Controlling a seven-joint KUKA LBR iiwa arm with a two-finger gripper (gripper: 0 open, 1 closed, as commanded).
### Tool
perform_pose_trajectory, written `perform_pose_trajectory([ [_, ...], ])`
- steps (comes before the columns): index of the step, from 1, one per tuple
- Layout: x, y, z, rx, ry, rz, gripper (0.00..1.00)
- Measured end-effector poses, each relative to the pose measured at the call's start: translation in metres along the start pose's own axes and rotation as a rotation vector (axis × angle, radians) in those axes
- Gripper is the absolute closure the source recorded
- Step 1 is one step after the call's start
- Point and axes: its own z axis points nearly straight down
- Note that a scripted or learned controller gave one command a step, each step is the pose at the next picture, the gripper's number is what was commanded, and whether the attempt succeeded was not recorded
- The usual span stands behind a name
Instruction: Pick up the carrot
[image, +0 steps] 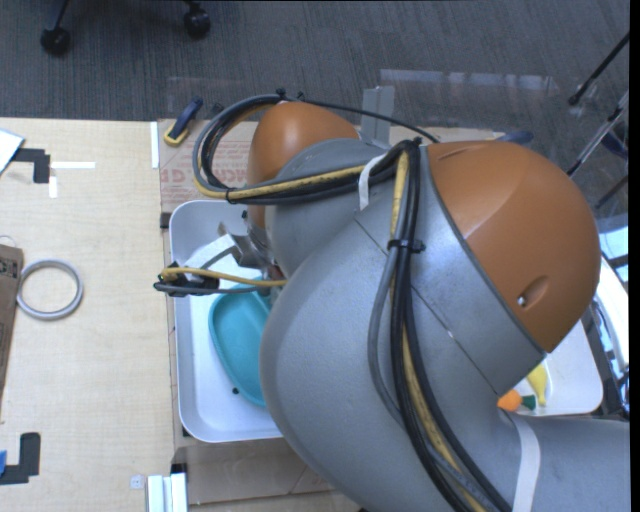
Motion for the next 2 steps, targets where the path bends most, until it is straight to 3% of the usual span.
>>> perform_pose_trajectory([
  [1,-0.001,0.001,-0.001,0.0,-0.005,0.001,0.0],
  [2,-0.023,0.04,-0.068,-0.001,0.0,-0.104,0.0],
])
